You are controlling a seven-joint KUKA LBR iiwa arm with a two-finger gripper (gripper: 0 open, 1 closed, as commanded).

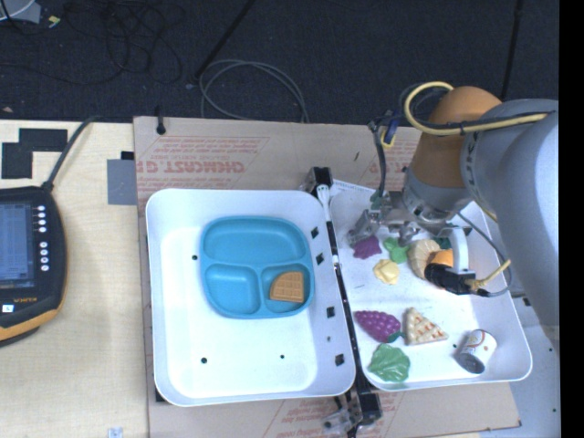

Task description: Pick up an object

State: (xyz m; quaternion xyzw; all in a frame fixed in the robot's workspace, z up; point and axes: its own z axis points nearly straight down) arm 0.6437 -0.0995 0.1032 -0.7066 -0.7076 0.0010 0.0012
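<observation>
My gripper (383, 227) hangs low over the back of the right bin (497, 331), its fingers hidden in the wrist hardware. Just under it lie a small purple piece (366, 246), a small green piece (396, 248) and a yellow piece (387, 271). Beside them to the right is a cream and orange piece (429, 258). Nearer the front lie purple grapes (378, 322), a pizza slice (423, 328), a green leafy piece (391, 363) and a small can (474, 349). I see nothing lifted off the bin floor.
The left bin (173, 354) holds a blue divided plate (228, 272) with a waffle piece (288, 287) in its right compartment. A raised divider (334, 281) separates the bins. A teach pendant (23, 254) lies at the far left of the bench.
</observation>
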